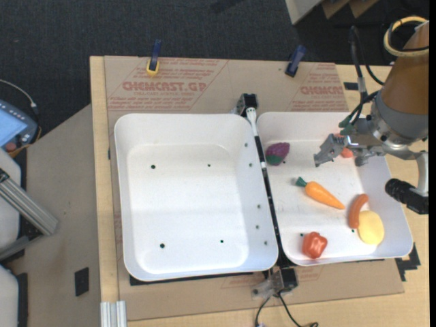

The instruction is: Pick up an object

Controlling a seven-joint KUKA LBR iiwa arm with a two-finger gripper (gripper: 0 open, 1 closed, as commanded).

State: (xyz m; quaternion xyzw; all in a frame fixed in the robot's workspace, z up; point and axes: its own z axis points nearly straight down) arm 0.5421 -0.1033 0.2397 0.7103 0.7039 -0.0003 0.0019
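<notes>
Camera view: carrot (323,195) lies diagonally, green top upper-left.

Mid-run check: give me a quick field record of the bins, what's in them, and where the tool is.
left bin: white, bare floor showing
right bin: holds the toy food
eggplant: purple, near the divider
carrot: orange, middle of the right bin
red pepper: front edge
sausage: touching the potato
potato: yellow, front right corner
tool: over the right bin's back area, above the carrot
grasp: cannot tell
</notes>
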